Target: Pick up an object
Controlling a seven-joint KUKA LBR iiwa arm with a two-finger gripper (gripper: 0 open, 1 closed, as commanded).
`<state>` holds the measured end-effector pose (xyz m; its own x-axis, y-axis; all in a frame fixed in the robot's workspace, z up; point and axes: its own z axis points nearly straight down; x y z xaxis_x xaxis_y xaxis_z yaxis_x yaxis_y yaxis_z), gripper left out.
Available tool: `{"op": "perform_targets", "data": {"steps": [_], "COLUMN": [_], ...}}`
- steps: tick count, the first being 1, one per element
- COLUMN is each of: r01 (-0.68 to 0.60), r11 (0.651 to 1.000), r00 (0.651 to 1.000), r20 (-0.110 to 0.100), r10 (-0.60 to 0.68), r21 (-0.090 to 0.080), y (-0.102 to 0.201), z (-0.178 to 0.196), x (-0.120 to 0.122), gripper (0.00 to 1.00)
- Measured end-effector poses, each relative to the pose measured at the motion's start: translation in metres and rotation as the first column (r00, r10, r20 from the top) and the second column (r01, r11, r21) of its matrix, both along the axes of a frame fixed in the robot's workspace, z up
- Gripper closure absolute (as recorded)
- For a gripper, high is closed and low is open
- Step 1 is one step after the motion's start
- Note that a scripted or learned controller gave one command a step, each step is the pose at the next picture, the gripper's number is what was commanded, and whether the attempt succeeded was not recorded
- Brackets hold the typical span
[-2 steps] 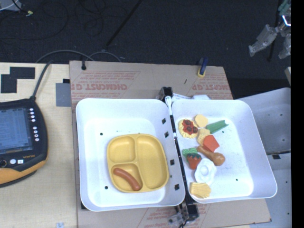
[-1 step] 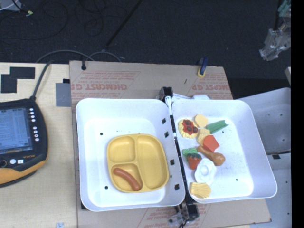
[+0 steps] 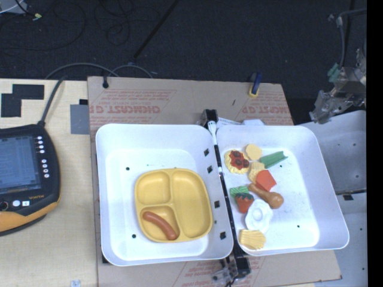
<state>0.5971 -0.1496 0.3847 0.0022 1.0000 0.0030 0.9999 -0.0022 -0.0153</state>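
Note:
The right bin (image 3: 311,232) holds a cluster of toy food along its left side: a small pizza (image 3: 237,160), a yellow chip (image 3: 254,152), a green bean pod (image 3: 273,158), a red block (image 3: 266,179), a brown drumstick (image 3: 267,197), a red vegetable with green leaves (image 3: 243,201), a fried egg (image 3: 258,215) and a ridged yellow crisp (image 3: 252,239). In the left bin (image 3: 114,154) lies a yellow divided plate (image 3: 197,217) with a sausage (image 3: 160,224) in its front compartment. My gripper (image 3: 326,103) hangs at the upper right, outside both bins and well clear of the food.
A black and orange control pendant (image 3: 24,172) lies on the bench at the left. Brown cardboard (image 3: 155,103) sits under the bins, with a blue clip (image 3: 255,84) at its far edge. Cables run over the dark floor behind.

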Motion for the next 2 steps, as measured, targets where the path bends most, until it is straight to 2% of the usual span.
{"op": "perform_targets", "data": {"steps": [1, 2], "r01": [0.003, -0.004], "r11": [1.0, 1.0], "r00": [1.0, 1.0], "r20": [0.0, 0.014], "r10": [-0.003, 0.004], "r21": [0.001, -0.001], "y": [-0.022, 0.012], "z": [-0.083, -0.033], "x": [-0.073, -0.123], "gripper": [1.0, 1.0]}}
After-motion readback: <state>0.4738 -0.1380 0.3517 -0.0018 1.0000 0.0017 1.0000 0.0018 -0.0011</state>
